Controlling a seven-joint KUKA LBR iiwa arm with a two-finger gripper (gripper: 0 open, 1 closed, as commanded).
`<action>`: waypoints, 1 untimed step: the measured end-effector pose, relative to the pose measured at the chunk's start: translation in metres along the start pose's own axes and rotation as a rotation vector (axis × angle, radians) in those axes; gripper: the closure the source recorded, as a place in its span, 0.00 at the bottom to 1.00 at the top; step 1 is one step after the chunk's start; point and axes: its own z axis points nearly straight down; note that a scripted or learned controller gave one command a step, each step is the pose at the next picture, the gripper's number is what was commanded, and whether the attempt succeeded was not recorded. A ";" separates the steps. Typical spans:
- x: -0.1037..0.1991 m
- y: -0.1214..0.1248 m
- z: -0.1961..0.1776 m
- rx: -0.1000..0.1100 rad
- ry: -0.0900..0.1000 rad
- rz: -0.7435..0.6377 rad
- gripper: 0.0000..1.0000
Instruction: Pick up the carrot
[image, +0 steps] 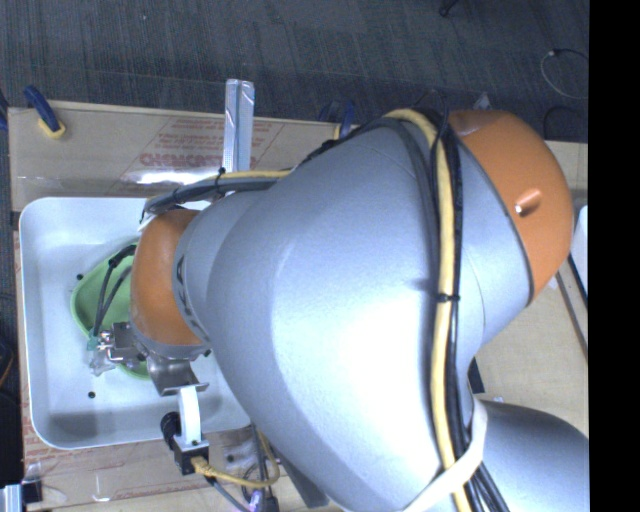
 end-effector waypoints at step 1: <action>0.027 0.005 -0.093 0.004 -0.001 -0.494 0.00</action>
